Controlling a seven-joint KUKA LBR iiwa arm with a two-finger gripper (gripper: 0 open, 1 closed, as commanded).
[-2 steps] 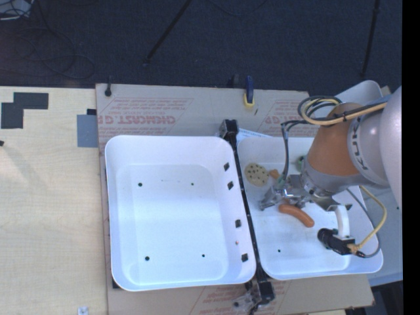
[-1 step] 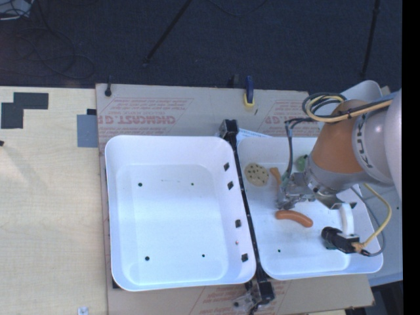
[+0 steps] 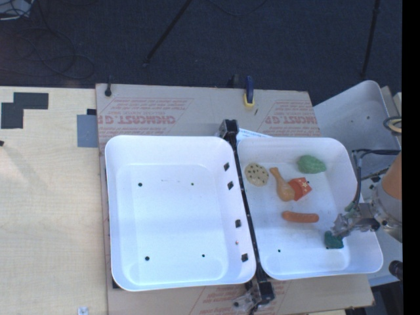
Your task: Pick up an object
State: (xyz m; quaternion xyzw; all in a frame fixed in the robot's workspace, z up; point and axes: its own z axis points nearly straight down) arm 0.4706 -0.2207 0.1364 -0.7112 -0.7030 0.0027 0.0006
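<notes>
1. The gripper reaches in over the right edge of the right bin, its metal fingers low above the bin floor near the front right corner.
2. A small dark green object lies on the bin floor directly at the fingertips, just left of and below them; whether it sits between the fingers or merely beside them cannot be told.
3. Whether the jaws are spread or pressed together cannot be told either (the fingers blur into the metalwork around them).
4. Further along the bin floor, well apart from the gripper, lie an orange sausage-shaped piece near the middle, a tan drumstick-shaped piece touching a red block, a round tan cookie with dark spots close to the left edge, and a light green leafy lump towards the back right corner.
5. The left bin stands side by side with the right one, their rims meeting along a row of black clips.
</notes>
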